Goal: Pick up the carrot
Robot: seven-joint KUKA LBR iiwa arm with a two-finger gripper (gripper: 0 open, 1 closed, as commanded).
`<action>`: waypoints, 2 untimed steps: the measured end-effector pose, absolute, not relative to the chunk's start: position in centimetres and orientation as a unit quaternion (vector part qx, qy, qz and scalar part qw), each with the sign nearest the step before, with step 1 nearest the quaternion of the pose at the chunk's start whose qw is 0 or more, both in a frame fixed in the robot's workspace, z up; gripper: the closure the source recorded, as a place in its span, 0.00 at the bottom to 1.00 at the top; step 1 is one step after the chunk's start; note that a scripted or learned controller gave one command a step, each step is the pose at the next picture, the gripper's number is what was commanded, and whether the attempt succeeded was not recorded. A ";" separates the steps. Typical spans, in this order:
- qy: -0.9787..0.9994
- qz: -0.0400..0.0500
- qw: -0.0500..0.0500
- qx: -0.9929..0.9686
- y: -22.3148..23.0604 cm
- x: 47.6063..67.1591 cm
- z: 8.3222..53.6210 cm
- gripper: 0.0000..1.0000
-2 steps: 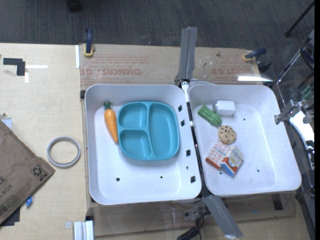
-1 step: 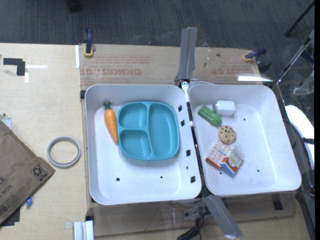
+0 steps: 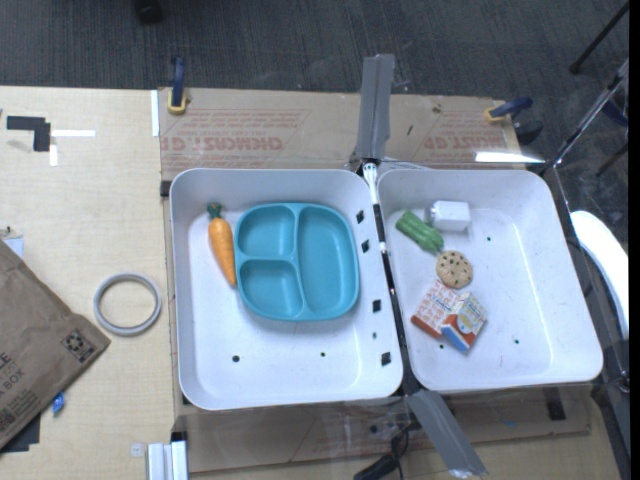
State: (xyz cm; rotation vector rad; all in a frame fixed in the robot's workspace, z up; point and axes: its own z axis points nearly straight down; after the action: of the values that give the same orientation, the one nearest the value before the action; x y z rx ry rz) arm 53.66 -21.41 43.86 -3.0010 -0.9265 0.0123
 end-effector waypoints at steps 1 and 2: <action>-0.534 0.003 0.002 -0.846 -15.0 52.7 28.7 0.00; -0.449 0.004 0.001 -0.894 -3.7 51.0 26.7 0.00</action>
State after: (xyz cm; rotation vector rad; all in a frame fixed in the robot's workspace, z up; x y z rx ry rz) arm 51.00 -3.67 26.68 -2.8049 -1.4086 0.0120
